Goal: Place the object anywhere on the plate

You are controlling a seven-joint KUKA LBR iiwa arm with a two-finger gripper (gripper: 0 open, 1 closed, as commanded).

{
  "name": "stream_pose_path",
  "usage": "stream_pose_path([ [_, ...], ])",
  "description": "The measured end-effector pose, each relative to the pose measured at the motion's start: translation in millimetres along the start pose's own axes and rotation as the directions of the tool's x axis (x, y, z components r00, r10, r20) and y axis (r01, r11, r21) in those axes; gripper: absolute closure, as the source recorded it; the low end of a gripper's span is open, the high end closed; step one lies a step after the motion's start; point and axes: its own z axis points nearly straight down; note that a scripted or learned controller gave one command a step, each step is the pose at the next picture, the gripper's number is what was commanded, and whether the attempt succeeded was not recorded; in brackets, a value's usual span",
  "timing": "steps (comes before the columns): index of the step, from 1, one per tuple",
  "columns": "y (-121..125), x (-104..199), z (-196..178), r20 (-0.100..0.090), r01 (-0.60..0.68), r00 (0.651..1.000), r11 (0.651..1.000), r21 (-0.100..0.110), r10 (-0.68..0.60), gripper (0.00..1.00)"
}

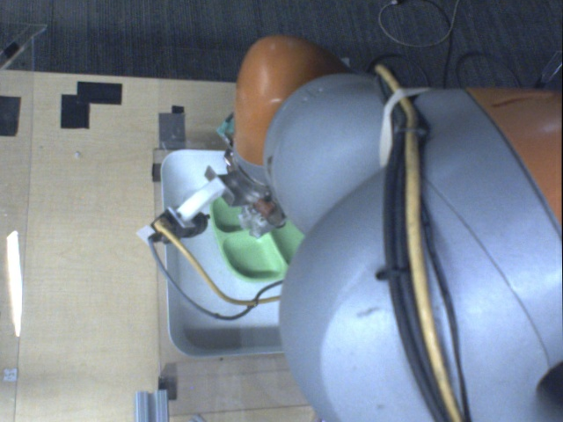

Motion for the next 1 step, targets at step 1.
stream_pose_path([
  [1,43.2,66.3,-12.1,0.001,0.17,0.985,0.985,-0.003,-0.17,1.0],
])
